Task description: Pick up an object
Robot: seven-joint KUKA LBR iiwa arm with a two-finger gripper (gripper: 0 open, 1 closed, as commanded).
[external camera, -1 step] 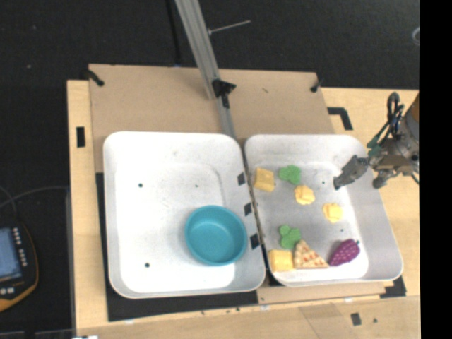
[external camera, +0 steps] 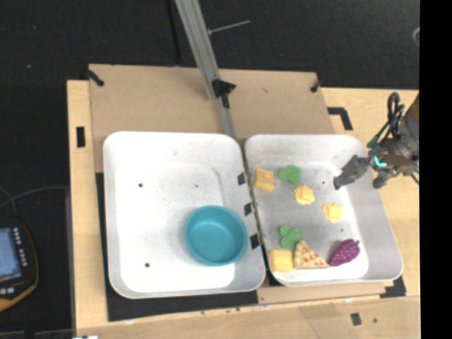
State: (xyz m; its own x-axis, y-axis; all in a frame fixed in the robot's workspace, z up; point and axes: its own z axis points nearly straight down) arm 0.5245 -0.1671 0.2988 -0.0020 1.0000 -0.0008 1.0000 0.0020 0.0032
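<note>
The right bin point(external camera: 374, 217) holds several small toy foods: a yellow block point(external camera: 264, 180), a green piece point(external camera: 289, 174), two small yellow pieces point(external camera: 304, 195) point(external camera: 332, 211), a second green piece point(external camera: 288, 236), another yellow block point(external camera: 280, 260), a waffle-patterned wedge point(external camera: 308, 255) and purple grapes point(external camera: 344, 251). My gripper point(external camera: 359, 182) hangs over the bin's upper right part, to the right of the small yellow pieces. It is open, with its dark fingers point(external camera: 348, 172) spread and nothing between them.
A blue bowl point(external camera: 215, 234) sits in the left bin point(external camera: 141, 189), close to the divide between the bins. A grey metal pole point(external camera: 201, 44) slants down from the top to the bins' back edge. Cables hang beside the wrist at the right.
</note>
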